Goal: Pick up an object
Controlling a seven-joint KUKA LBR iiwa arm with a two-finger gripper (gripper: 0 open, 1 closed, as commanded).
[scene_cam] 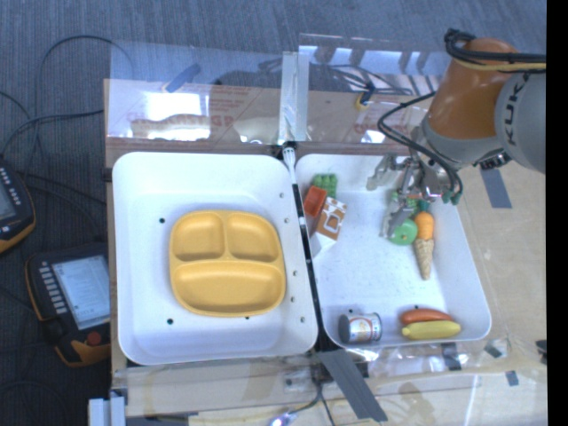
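Carrot [425, 242] lies lengthwise, tip twd front edge.

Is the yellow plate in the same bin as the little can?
No, the yellow plate lies in the left bin, while the can lies in the right bin.

The arm [524, 122] is grey with dark lettering on its side. An orange band [470, 96] wraps it, black cables looping beside that band. Below the band sits a metal gripper [410, 204].

Arm [484, 96] reaches in, gripper [406, 204] pointing down.
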